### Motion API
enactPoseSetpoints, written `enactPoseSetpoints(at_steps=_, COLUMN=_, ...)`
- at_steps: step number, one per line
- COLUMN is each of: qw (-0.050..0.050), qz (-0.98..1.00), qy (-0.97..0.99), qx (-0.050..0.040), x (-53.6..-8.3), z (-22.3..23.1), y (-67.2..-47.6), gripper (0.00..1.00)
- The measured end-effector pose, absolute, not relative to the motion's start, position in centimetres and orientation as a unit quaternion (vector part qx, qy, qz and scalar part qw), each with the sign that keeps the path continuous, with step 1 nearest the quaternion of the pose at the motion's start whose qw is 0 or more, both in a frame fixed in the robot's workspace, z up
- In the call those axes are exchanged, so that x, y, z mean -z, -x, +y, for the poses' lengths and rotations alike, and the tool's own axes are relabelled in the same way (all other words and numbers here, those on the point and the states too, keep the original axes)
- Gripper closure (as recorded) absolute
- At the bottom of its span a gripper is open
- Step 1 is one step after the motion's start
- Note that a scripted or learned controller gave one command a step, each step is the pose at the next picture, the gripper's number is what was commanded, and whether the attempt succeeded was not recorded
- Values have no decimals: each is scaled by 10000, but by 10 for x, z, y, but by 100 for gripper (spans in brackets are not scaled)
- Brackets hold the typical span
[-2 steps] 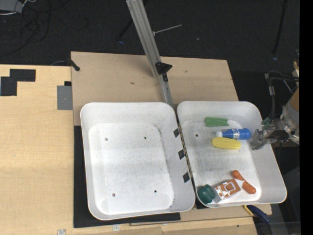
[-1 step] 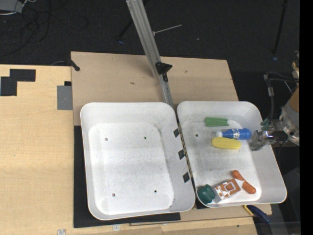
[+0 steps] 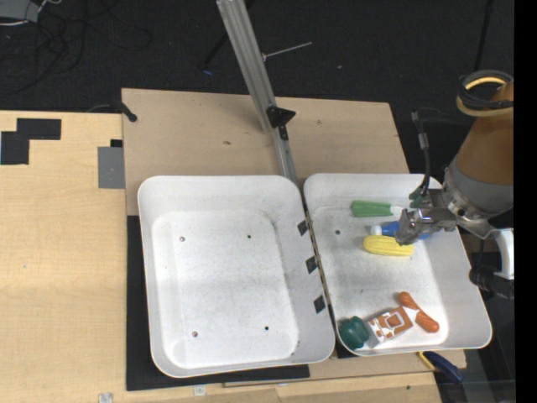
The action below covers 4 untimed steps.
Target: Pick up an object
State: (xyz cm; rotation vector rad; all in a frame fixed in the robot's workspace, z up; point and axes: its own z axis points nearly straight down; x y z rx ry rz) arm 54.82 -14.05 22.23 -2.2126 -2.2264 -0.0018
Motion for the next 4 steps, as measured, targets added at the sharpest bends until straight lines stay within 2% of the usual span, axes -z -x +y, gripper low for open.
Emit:
enactPoseSetpoints(at_steps=1, qw=12, qz=-7089, qy=7053, qx=6, x=-233, z=-91, y=-569, gripper=100)
enactPoseSetpoints(at_steps=2, qw=16, qz=-7087, qy=7055, qx=-1, x=-221, z=-40, y=-589, gripper=100)
enactPoseSetpoints(at_steps=4, qw=13, qz=-7084, qy=7058, qx=-1, x=-211, z=61, y=-616, gripper=100)
